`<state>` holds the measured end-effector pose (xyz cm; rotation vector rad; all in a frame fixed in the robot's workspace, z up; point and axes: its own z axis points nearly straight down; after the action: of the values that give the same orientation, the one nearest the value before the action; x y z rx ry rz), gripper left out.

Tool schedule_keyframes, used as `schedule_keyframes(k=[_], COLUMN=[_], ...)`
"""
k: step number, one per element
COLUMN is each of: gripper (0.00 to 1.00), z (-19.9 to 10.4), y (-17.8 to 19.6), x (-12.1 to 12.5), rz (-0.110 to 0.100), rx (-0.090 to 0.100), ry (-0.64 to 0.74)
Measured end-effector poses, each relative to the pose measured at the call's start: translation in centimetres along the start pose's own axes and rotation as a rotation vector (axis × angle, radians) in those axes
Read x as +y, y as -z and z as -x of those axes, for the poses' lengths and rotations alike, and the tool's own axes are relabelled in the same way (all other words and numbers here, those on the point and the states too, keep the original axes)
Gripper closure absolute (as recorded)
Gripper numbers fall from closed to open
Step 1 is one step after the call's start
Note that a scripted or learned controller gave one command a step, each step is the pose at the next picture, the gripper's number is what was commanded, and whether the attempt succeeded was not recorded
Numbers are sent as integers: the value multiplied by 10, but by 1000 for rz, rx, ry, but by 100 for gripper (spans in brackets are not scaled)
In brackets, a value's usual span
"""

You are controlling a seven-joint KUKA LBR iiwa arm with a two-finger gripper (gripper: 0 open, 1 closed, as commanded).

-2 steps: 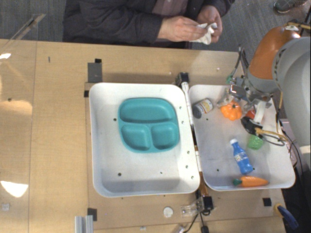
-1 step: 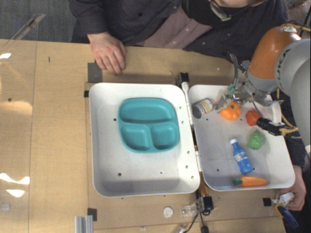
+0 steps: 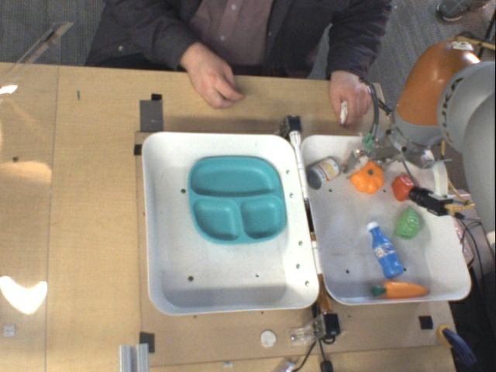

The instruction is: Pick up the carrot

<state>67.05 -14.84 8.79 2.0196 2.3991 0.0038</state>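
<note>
Orange carrot point(image 3: 399, 290): lies on its side along the near wall of the right bin point(image 3: 341, 239), green top end pointing left, in the near right corner.
Blue bottle point(image 3: 385, 251): just beyond the carrot, lying flat, white cap toward the far side, body slanting toward the carrot; close to it, and I cannot tell whether the two touch.
Green item point(image 3: 408, 223): a rounded green thing beside the bottle's far end, toward the bin's right wall.
Teal tray point(image 3: 236, 198): a three-compartment dish in the middle of the left bin point(image 3: 167, 231), two small wells on its near side and one long well on the far side.
Red item point(image 3: 402, 187): small red block beyond the green one, near the arm's dark cabling.
Orange pumpkin point(image 3: 366, 178): a small ribbed toy in the far part of the right bin, left of the red block.
Can point(image 3: 322, 170): small tin on its side, at the bin's far left corner.
Gripper point(image 3: 370, 150): at the far edge of the right bin, just above the pumpkin, well apart from the carrot; whether its fingers are apart or together cannot be told here.
Arm point(image 3: 434, 91): grey with an orange band, reaching in from the right.
Person point(image 3: 248, 14): seated beyond the bench, both hands point(image 3: 211, 76) resting on its far edge.
</note>
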Motion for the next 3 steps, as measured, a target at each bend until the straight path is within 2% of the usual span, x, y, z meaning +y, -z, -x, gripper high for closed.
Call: schedule_keyframes(k=[1, 2, 3], gripper=[100, 100, 100], z=[-1, 5, -44], y=[14, 3, 112], x=[4, -71, -58], rz=[10, 11, 3], rx=[-2, 15, 1], ry=[4, -283, -351])
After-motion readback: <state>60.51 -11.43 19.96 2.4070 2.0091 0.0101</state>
